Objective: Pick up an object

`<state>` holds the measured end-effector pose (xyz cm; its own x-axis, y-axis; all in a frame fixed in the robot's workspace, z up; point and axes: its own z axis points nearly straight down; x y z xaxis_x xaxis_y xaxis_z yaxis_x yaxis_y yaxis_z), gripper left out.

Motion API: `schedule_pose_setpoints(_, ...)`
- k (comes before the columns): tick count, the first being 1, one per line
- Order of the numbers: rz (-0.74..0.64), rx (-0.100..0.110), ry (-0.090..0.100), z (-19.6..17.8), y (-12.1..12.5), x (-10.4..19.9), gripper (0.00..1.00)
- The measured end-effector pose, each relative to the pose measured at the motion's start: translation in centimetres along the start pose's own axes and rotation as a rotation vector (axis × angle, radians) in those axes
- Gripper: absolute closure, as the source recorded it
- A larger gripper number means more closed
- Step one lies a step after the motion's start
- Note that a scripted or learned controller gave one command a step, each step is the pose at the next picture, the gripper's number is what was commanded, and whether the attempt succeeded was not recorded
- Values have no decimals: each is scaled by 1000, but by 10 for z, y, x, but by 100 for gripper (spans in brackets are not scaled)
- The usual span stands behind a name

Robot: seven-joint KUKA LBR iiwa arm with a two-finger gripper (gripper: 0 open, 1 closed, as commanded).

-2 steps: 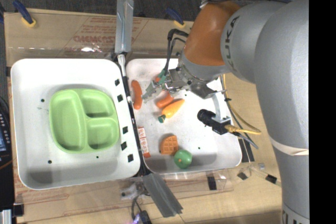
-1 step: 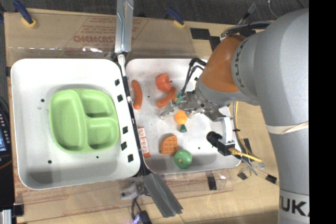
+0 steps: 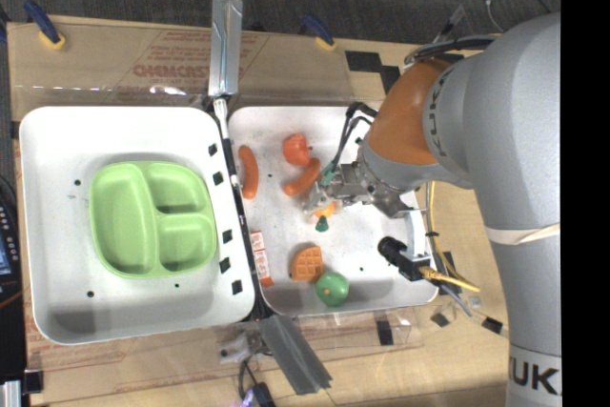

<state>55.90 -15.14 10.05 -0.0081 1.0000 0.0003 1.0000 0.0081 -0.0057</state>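
Presently the claw [image 3: 329, 205] sits low in the right bin [image 3: 372, 276], close over a small carrot-like piece [image 3: 322, 216] with an orange body and a green end. That piece lies directly beneath and slightly below-left of the claw tips as the camera sees them, touching or nearly touching them; contact cannot be confirmed. Its long axis appears to run roughly top to bottom of the picture, though its small size makes this uncertain.

Whether the claw is spread or pressed together cannot be determined: the wrist and cabling mask the tips.

Other candidates, placed from the claw:
- an orange sausage-shaped piece [image 3: 303, 177], just up-left, its long axis slanting.
- an orange-red rounded piece [image 3: 295, 148], further up-left.
- a second sausage [image 3: 249, 171], well to the left against the bin's wall, lying upright in the picture.
- a waffle-like piece [image 3: 306, 263] and a green apple [image 3: 333, 289], below and apart.

Judgement: the carrot-like piece is the nearest target, and nothing is seen lifted clear of the bin floor.
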Motion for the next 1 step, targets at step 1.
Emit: schedule_pose_setpoints(1,67,-6,1,-120,-3,44,100)
